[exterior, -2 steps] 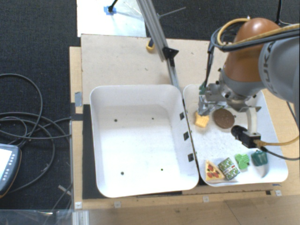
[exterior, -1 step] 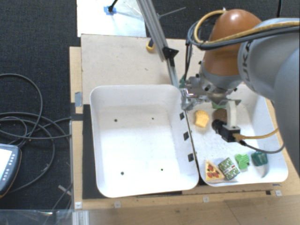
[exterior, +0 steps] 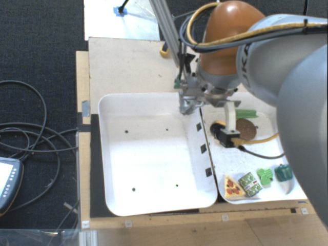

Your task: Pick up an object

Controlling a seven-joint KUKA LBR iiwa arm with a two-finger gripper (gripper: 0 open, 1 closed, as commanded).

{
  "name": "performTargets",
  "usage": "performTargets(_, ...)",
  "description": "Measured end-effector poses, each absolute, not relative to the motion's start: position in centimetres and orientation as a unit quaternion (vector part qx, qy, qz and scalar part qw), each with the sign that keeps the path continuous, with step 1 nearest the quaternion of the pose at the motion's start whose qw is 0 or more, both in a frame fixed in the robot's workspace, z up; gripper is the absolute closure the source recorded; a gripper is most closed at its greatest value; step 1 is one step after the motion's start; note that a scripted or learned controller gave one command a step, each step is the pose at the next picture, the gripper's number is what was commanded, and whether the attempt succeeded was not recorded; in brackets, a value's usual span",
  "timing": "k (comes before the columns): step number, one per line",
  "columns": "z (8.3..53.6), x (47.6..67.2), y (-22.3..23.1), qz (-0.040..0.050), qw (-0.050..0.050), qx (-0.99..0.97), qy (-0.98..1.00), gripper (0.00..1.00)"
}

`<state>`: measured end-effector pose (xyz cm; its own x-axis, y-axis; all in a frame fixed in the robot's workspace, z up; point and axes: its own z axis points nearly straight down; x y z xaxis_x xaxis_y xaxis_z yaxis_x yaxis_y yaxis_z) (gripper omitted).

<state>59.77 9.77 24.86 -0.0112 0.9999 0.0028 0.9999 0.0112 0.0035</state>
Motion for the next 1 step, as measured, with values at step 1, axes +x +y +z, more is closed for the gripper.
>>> performTargets(1,24.82,59.71,9.38,0.0003,0.001,0.705,0.710,0.00)
